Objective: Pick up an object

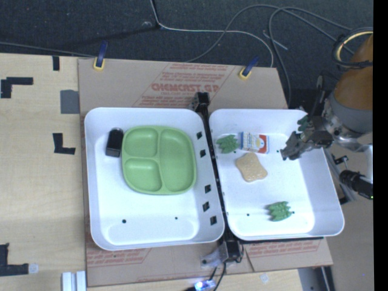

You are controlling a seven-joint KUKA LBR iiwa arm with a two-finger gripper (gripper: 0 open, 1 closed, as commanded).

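The dark two-finger gripper (293, 148) hangs over the right side of the right white bin (315, 190), and its fingers seem a little apart with nothing between them. The nearest candidate is the flat tan biscuit-shaped piece (251, 167), lying just below the small white tube with the red and blue label (251, 141). To do the pick well, the arm should probably move left, centre over the tan piece, and descend straight without touching the tube.

Robotics lab | cardboard-topped bench (182, 83) | clamps at 12 o'clock (100, 61) | loose cables (242, 23) | twin white bins (97, 162)
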